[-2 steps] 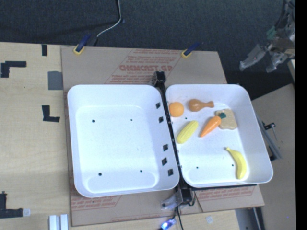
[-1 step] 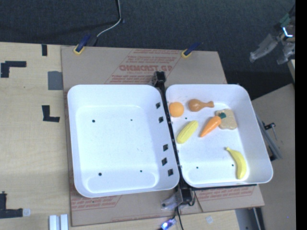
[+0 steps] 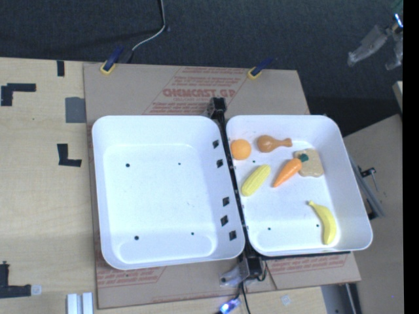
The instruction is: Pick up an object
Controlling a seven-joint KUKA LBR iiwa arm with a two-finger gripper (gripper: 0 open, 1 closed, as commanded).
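The right white bin [image 3: 350, 175] holds several toy foods. An orange [image 3: 240, 149] lies by the bin's left wall, with a brown drumstick [image 3: 272, 142] just right of it. A yellow corn cob [image 3: 255, 179] and an orange carrot [image 3: 288, 171] lie mid-bin. A beige bread-like piece [image 3: 312, 164] touches the carrot's top. A banana [image 3: 325, 222] rests near the front right corner. My gripper [image 3: 374, 43] hangs blurred at the view's upper right, well above and behind the bin, away from every object.
The left white bin [image 3: 105, 175] adjoins the right one along a clipped centre seam [image 3: 226, 175]. Both stand on a brown cardboard sheet [image 3: 196, 90]. A cable [image 3: 147, 38] runs over the dark floor at the back.
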